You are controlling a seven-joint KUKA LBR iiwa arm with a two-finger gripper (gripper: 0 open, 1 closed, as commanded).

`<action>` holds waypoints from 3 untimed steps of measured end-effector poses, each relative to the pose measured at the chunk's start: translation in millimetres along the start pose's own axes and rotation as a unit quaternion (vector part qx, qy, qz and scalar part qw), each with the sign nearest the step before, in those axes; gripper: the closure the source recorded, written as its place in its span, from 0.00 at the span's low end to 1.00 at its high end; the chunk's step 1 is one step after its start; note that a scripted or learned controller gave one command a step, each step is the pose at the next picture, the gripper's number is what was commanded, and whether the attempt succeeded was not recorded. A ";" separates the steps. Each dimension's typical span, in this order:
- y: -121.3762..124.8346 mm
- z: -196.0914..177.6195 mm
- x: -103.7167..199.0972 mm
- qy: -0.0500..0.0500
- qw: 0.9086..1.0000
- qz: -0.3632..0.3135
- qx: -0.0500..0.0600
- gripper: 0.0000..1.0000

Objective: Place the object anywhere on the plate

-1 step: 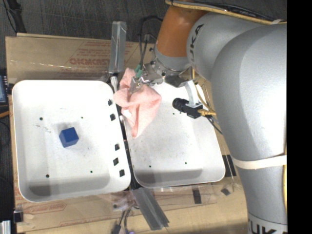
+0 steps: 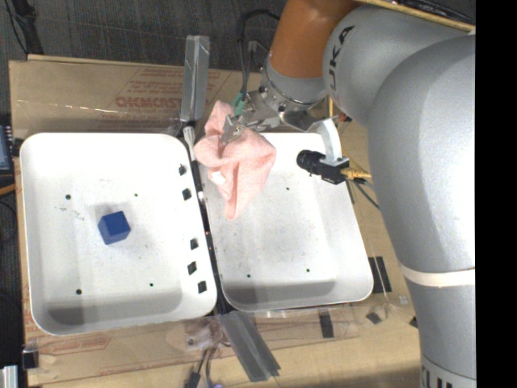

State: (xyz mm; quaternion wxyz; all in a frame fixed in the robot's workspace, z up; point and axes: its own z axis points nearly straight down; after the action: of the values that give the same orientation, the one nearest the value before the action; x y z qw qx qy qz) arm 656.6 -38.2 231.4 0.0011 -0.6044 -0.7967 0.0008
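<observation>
A pink cloth [image 2: 242, 172] hangs crumpled from my gripper [image 2: 233, 129], whose fingers are shut on its upper part. It dangles over the far left corner of the right white bin [image 2: 295, 245], close to the divider between the bins, with its lower tip trailing down toward the bin floor. The grey arm with its orange band [image 2: 303, 27] comes in from the upper right. A small blue cube [image 2: 114, 226] rests on the floor of the left white bin [image 2: 97, 164], well away from the gripper.
A black cable fitting [image 2: 321, 166] juts out beside the wrist over the right bin's far edge. The raised divider [image 2: 200, 217] with black clips runs between the bins. A grey metal bar [image 2: 194, 75] stands behind them, on brown cardboard.
</observation>
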 end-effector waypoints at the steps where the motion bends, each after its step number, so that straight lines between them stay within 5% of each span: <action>1: -18.2 8.8 40.6 0.000 0.979 -0.202 0.001 1.00; 2: -35.8 -1.8 87.8 0.000 0.919 -0.395 0.001 1.00; 3: -57.1 9.3 135.2 0.000 0.821 -0.571 0.001 1.00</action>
State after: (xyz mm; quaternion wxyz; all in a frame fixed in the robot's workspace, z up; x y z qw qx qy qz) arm 565.2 76.6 222.4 0.0024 -0.0410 -0.9992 0.0008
